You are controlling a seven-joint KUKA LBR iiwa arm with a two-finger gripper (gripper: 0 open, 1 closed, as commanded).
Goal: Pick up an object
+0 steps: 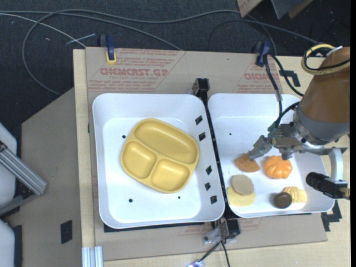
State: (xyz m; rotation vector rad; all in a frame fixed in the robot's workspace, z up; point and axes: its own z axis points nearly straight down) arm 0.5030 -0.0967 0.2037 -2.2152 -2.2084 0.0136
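My arm [328, 102] comes into the picture from three o'clock. Its broad orange band sits highest, toward one o'clock from my wrist, and the grey section below it narrows as it runs down and toward nine o'clock. My wrist is bent so that my claw [266, 147] hangs low, reaching out toward nine o'clock from the grey housing. One grey finger [259, 148] slants toward eight o'clock, its tip the part of me farthest from the arm. A second finger sits close at its four o'clock side. From this angle I cannot tell how wide my claw stands.
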